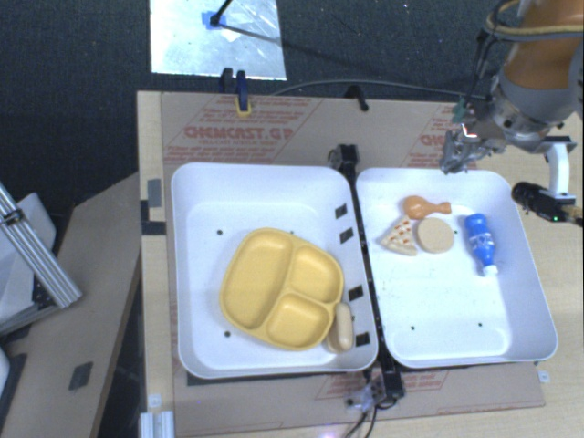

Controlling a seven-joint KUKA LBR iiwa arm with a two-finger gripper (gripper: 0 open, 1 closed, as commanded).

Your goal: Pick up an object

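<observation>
The right bin [511, 336] holds an orange chicken drumstick [425, 207], a pizza slice [399, 237], a round tan cookie [435, 236] and a blue bottle [479, 241] lying on its side. My gripper [455, 161] hangs above the bin's far edge, up and right of the drumstick, with nothing visibly between its fingers. The left bin [201, 199] holds a yellow divided plate [283, 287] with a tan bread roll [341, 327] at its right edge.
A black clip joint [345, 156] sits where the two bins meet at the back. A metal sheet [216, 26] lies on the dark floor beyond the bench. A black fixture [545, 200] sticks out at the right bin's right side.
</observation>
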